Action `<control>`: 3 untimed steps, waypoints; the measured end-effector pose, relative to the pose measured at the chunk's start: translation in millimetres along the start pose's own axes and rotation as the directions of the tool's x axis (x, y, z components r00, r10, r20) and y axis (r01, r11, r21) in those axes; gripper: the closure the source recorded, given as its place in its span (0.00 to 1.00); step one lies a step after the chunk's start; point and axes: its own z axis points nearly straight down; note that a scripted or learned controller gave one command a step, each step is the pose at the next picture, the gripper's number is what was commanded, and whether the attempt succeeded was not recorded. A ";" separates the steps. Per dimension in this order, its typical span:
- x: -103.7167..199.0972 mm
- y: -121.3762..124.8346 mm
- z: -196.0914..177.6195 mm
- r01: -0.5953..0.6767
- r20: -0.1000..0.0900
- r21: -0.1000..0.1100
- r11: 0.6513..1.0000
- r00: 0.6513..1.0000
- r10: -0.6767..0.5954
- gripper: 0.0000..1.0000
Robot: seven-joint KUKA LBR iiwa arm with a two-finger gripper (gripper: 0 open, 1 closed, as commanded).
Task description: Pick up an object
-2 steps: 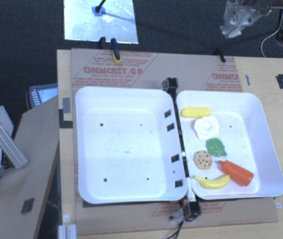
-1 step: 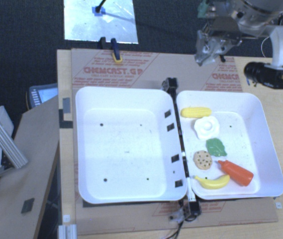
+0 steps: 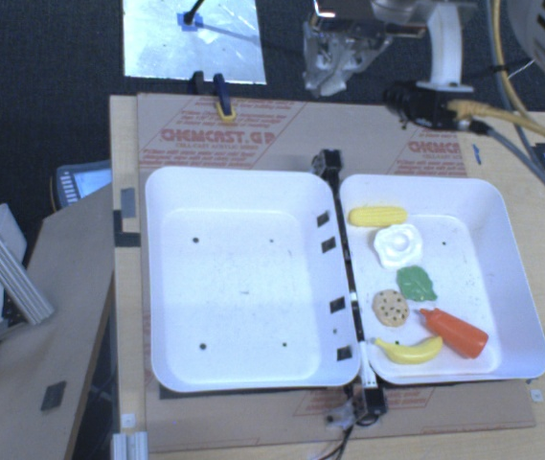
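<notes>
The right bin point(image 3: 516, 257) holds several toy foods along its left half. A yellow corn cob point(image 3: 377, 216) lies at the back, with a white fried egg point(image 3: 397, 245) just in front of it. Further forward are a green leaf point(image 3: 416, 283), a brown cookie point(image 3: 390, 307), an orange-red bottle point(image 3: 454, 333) and a yellow banana point(image 3: 408, 350). My gripper point(image 3: 332, 80) hangs high above the bench's far edge, well behind both bins, open and holding nothing.
The left bin point(image 3: 157, 286) lies beside the right one, joined by a black hinge strip point(image 3: 337, 257). A yellow-and-blue clamp point(image 3: 222, 99) sits at the bench's far edge. Cables point(image 3: 502, 127) run at the back right.
</notes>
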 end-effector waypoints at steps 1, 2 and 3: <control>65.4 -16.5 7.7 0.000 0.000 0.005 1.000 1.000 0.000 1.00; 46.3 -54.4 169.4 -0.010 0.008 0.022 1.000 1.000 0.009 1.00; 61.9 -94.6 327.4 -0.009 0.006 0.019 1.000 1.000 0.009 1.00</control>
